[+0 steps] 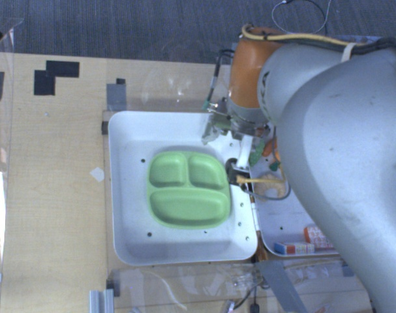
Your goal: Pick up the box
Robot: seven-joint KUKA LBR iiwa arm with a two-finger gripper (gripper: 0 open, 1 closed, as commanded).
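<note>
The pale wooden bench (54,194) carries a wide white bin (121,201) with a second bin (279,230) just beside it; black patches (56,76) sit toward its far corner.

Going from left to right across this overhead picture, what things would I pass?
Black tape marks → green divided plate in the left bin → box in the right bin.
</note>
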